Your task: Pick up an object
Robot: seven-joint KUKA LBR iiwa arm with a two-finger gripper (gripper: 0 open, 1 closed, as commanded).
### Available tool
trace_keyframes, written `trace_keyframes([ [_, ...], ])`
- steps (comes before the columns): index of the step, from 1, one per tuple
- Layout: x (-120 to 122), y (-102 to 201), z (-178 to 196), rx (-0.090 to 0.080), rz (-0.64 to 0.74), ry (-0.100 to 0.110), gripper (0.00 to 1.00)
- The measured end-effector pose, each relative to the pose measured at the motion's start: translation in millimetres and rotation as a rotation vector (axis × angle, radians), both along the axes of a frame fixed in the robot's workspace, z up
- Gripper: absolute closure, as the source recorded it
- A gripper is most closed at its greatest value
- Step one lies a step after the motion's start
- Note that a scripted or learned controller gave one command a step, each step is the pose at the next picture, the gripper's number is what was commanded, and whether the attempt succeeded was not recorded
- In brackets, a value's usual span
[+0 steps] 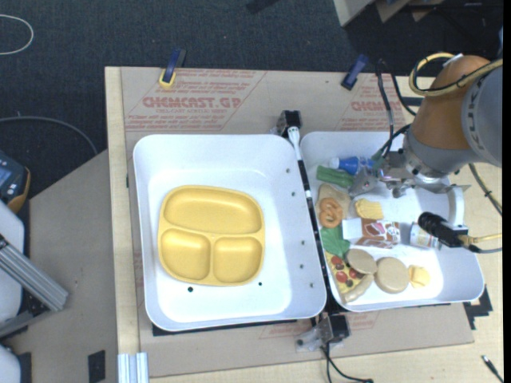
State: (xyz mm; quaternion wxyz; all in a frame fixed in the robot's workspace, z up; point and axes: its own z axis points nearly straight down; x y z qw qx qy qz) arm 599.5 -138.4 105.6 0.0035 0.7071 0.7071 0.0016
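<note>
The right bin (455,282) holds several toy food items. Among them are a pretzel (330,211), a yellow cheese wedge (368,209), a red-and-white meat piece (379,233), a pizza slice (346,275), two round tan discs (392,274) and a small yellow chunk (418,276). A green piece (333,175) and a blue-and-white piece (349,164) lie at the bin's far left. My gripper (389,180) hangs low over the far part of this bin, just right of the blue piece and above the cheese wedge. I see nothing held in it.
The left bin (152,166) bears a yellow three-compartment plate (211,234). A green leaf (336,244) and a white card (352,228) lie among the food. The bins' shared wall (307,214) runs down the middle. Clamps sit on the bench's far edge (169,70).
</note>
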Motion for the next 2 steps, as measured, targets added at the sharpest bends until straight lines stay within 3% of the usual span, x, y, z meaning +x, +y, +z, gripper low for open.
trace_keyframes([
  [1, 0, 0, 8, 0.0, -0.001, 0.001, 1.0],
  [2, 6, -3, 71, 0.0, 0.001, -0.002, 1.0],
])
